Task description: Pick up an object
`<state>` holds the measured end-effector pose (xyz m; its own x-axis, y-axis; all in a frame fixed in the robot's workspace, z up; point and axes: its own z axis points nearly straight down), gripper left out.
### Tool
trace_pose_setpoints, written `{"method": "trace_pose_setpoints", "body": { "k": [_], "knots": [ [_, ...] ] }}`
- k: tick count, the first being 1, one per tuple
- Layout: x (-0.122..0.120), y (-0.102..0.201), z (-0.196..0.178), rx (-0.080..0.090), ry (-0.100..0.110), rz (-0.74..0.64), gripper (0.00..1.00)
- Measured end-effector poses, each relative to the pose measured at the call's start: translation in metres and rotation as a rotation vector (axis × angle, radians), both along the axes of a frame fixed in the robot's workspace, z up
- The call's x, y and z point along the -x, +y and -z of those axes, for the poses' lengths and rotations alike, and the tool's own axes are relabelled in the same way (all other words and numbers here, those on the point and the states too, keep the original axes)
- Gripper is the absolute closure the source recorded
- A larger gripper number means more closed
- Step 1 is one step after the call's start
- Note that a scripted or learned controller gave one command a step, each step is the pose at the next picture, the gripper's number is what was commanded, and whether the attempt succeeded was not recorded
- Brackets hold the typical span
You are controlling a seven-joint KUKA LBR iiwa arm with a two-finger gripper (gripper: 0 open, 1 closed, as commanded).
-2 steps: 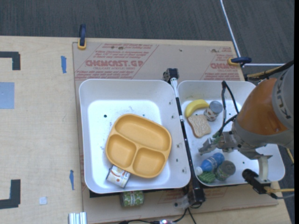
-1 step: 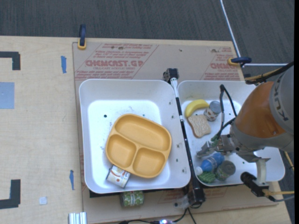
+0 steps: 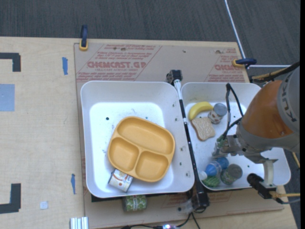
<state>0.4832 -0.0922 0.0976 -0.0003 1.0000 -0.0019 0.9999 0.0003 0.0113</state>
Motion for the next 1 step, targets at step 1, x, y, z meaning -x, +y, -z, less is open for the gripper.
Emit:
{"method": "trace_pose_setpoints", "body": {
  "k": [1],
  "knots": [
    [0.0002, 0.0001, 0.0002, 0.0, 0.0, 0.0, 0.0]
  ]
}}
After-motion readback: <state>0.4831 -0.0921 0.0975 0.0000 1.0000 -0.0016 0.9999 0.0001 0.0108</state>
